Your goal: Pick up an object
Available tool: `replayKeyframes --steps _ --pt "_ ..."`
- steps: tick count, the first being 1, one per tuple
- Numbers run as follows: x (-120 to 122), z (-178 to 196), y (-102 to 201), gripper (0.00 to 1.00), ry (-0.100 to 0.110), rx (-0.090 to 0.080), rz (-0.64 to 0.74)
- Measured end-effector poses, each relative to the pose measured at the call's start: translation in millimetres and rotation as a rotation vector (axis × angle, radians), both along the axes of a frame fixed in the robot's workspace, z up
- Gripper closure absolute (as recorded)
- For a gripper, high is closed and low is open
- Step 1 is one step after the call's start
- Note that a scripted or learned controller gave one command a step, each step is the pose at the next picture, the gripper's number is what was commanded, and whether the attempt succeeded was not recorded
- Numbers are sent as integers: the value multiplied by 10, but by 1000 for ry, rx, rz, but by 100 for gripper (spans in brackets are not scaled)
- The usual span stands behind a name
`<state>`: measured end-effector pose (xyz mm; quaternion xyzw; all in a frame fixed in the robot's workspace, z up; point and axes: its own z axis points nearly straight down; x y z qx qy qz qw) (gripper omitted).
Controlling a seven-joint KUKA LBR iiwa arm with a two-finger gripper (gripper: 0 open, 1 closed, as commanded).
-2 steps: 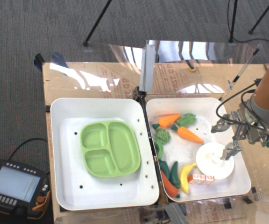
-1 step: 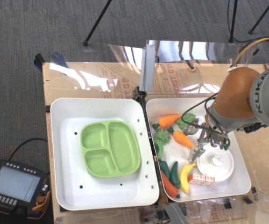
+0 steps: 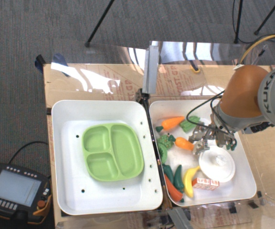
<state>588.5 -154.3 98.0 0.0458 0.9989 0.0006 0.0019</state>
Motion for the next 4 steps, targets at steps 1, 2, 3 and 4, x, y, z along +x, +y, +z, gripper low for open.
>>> replayKeyframes --steps 1,2,3,4 --pt "0 -5 9 0 1 1 1" --pt "18 103 29 100 -4 0 9" --pt "-938 -121 333 100 9 1 -213" --pt "-928 -112 336 0 5 1 -212"
